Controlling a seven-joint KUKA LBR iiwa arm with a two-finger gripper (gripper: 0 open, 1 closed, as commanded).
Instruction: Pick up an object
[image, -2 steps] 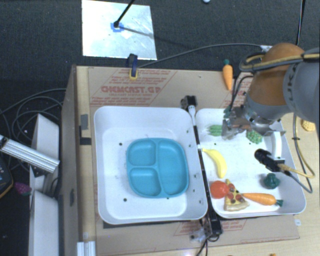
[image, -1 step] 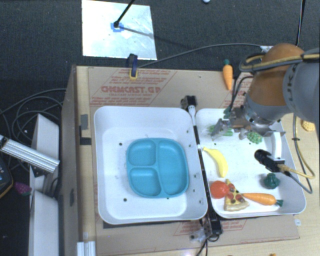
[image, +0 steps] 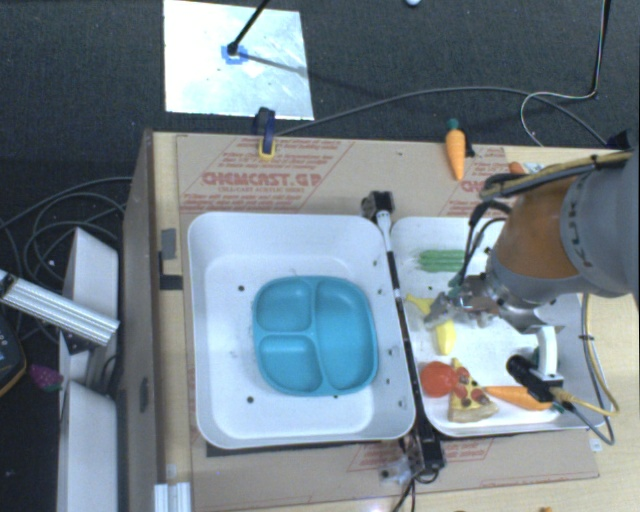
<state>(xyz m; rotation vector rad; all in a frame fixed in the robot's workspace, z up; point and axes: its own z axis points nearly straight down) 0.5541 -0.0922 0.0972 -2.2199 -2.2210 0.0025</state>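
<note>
Right of centre in the frame, inside the right-hand white bin (image: 500, 425), the gripper (image: 447, 308) sits low over the bin floor among small toy foods; its metal parts blur together there, so whether it is spread or closed cannot be told, and nothing can be seen clamped in it; just below it lies a small yellow piece (image: 446, 338), smooth and rounded like plastic, close under the gripper but not clearly touched; a second yellow bit (image: 418, 303) lies just to the left, near the bin's wall; above, toward the upper part of the bin, a green ridged piece (image: 440, 261) lies flat, long and pod-like; lower down sit a round glossy red tomato (image: 437, 378), a wedge-shaped pizza slice (image: 468, 401) touching it on the right, and a tapered orange carrot (image: 520, 397) lying along the bottom edge; the arm (image: 590, 235) reaches in from the right edge, a thick grey cylinder with an orange band (image: 530, 235) above the wrist, bent downward into the bin, black cables looping over it; the left-hand white bin (image: 215, 300), shallow with rounded corners, holds a blue divided plate (image: 315, 335) of smooth plastic; another carrot (image: 456, 150) lies on the cardboard (image: 300, 175) above the bins.
</note>
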